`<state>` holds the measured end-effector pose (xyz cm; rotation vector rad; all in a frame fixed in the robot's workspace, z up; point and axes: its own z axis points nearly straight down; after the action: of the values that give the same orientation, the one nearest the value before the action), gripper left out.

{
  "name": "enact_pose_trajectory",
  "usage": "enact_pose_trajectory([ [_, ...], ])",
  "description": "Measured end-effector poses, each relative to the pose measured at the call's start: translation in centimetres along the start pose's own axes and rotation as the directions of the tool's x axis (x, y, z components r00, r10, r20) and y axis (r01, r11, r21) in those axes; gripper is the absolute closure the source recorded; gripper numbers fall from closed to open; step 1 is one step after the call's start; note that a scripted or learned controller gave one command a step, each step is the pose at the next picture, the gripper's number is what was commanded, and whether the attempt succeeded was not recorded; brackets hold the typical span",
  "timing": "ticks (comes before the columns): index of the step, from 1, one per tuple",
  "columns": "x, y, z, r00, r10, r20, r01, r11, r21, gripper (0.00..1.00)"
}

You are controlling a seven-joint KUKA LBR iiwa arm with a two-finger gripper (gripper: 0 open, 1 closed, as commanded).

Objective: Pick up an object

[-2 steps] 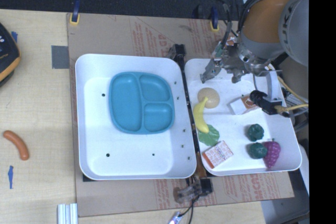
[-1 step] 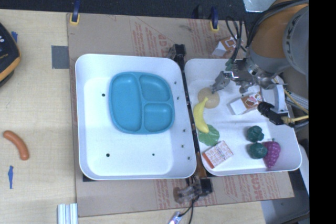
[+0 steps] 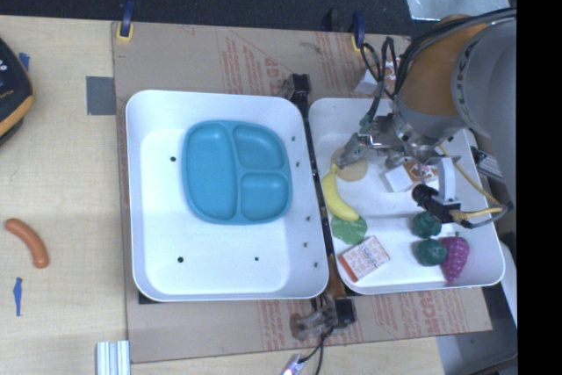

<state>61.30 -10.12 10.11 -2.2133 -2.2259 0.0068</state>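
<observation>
Camera view. Right bin [image 3: 492,277]: banana [image 3: 338,199], green piece [image 3: 349,229], red-and-white packet [image 3: 363,257], two dark green items, purple grapes [image 3: 455,257]. Gripper [image 3: 353,155] low over a tan object [image 3: 352,172] beside the banana's top; jaw state cannot be told. Step: approach, nothing visibly held. Next: settle squarely, then close. Left bin holds a blue divided plate [image 3: 235,171].

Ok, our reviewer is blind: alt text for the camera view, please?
A grey arm reaches into the right bin, its tool by a banana among toy foods. The left bin holds a blue divided plate.
</observation>
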Motion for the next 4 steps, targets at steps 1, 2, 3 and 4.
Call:
enact_pose_trajectory([
  [1, -2.7, 2.9, 0.4, 1.0, 0.003, -0.001, -0.003, 1.0, -0.005, 0.0],
  [2, -4.1, 4.4, 0.6, 1.0, 0.002, -0.002, -0.002, 1.0, -0.007, 0.0],
  [3, -4.1, 4.7, -0.9, 1.0, -0.003, -0.001, 0.003, 1.0, -0.014, 1.0],
  [4, -4.1, 4.7, -0.8, 1.0, -0.003, -0.001, 0.003, 1.0, -0.013, 0.0],
])
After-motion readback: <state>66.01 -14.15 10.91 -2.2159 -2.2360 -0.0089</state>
